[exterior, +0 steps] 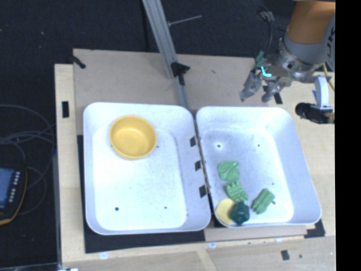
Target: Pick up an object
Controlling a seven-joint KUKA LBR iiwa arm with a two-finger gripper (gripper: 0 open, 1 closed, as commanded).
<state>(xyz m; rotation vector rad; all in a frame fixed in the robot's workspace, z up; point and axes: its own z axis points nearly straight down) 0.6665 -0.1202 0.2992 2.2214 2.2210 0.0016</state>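
No readable writing shows anywhere. The jaws (263,92) hang open and hold nothing above the right bin's (282,129) far rim. Green toys (229,170) and a yellow bowl (133,136) lie in the bins on the worktop (225,66).

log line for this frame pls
phase: approach | gripper: open, holding nothing, above right bin's far rim | green pieces: right bin, near corner | yellow bowl: left bin

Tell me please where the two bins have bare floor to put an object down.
The left white bin is bare below and right of the round yellow bowl. The right white bin is bare in its upper half. Its lower corner is crowded: three green leafy pieces and a dark green lump on a small yellow disc.
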